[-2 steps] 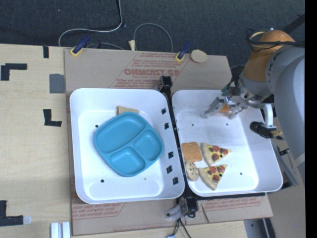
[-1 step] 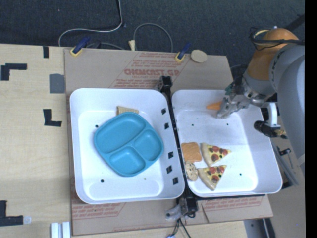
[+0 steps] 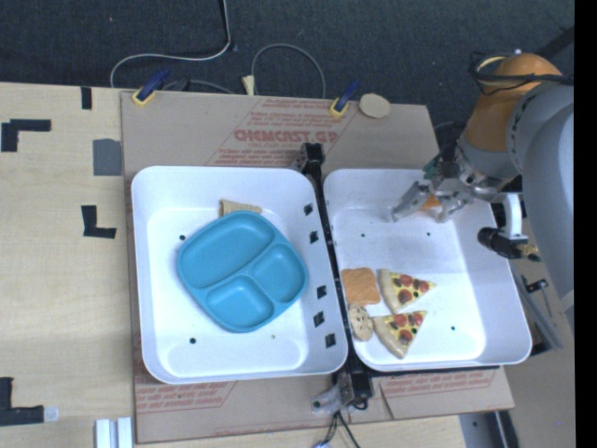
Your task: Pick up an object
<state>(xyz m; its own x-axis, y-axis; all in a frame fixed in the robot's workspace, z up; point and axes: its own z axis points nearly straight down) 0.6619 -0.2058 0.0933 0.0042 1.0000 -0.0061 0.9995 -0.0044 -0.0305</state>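
Note:
My gripper (image 3: 426,210) hangs over the back part of the right bin (image 3: 485,343), near its right wall. Its two grey fingers (image 3: 404,207) are spread apart, so it is open. A small orange patch shows between them; I cannot tell what it is. In the front half of that bin lie a tan toast piece (image 3: 360,286), two pizza slices (image 3: 405,288) (image 3: 401,330) and a small round cookie (image 3: 360,323). All of these lie well in front of the gripper and apart from it.
The left bin (image 3: 159,343) holds a blue divided plate (image 3: 242,269) with a tan slice (image 3: 239,208) peeking out behind it. A black divider (image 3: 322,250) runs between the bins. Cables and clamps lie along the cardboard's back edge.

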